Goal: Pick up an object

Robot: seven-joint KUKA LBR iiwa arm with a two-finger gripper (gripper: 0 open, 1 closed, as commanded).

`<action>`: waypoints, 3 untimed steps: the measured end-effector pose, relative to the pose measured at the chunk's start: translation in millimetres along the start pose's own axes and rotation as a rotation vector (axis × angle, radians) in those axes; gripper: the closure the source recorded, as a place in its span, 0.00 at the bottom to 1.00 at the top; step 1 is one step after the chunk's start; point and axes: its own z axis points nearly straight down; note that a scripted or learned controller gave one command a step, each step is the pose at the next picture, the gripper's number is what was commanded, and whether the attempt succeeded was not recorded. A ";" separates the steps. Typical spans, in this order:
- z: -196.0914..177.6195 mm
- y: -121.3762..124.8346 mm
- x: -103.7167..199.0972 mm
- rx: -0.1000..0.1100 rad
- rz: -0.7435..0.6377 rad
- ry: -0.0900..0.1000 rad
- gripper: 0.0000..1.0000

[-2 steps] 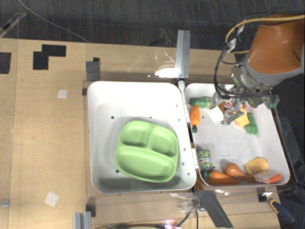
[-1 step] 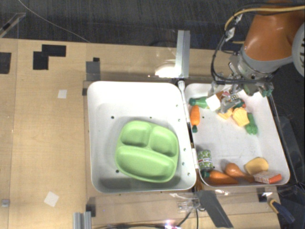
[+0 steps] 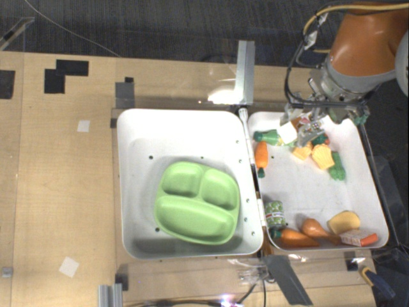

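I read the pick as not yet done: nothing is lifted, and every toy lies on the floor of the right bin [image 3: 367, 171]. The likeliest target is the cluster under the tool at the bin's far end: a yellow corn-like piece [image 3: 321, 157] with a green end, a small yellow wedge [image 3: 300, 152] and a green-and-white piece [image 3: 273, 135]. They are small, bright plastic food shapes, touching or just beside one another, so a clean single grasp looks awkward. The gripper [image 3: 311, 128] sits low over that cluster, but I cannot tell how the jaws stand or whether anything is between them. Further out, an orange carrot [image 3: 261, 155] lies against the left wall, and more toys crowd the near edge. The left bin [image 3: 137, 133] holds a green divided plate [image 3: 197, 202]. Both bins rest on the desk [image 3: 57, 190].
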 end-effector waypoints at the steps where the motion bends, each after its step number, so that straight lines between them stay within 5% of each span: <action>1: -13.1 0.0 -2.7 0.003 -0.001 -0.010 1.00; 2: -26.1 -0.1 -5.3 0.006 -0.002 -0.020 1.00; 3: -39.9 -3.7 113.3 0.002 0.058 0.009 1.00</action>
